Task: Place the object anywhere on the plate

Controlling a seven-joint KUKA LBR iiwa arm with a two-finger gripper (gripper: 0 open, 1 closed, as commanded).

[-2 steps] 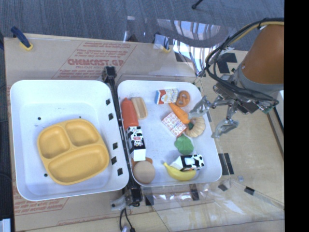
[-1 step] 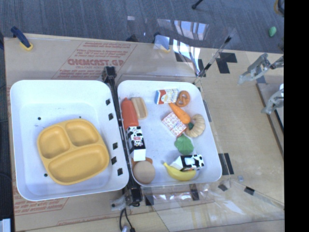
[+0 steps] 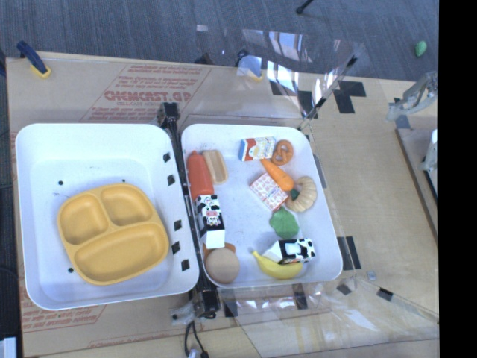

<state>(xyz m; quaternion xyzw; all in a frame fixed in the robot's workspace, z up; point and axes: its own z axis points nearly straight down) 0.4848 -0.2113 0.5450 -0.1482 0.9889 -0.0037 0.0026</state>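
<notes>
Nothing is lying on the plate (image 3: 112,233) yet; toys (image 3: 270,192) are waiting right of it; gripper state I cannot tell.

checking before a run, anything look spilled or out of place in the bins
Nothing stands out. The yellow plate lies flat in the left bin; the toy foods, such as the banana and carrot, sit loosely inside the right bin.

Red "CHEMCAST GP" print (partly faint), on bench sheet (image 3: 141,95)
</notes>
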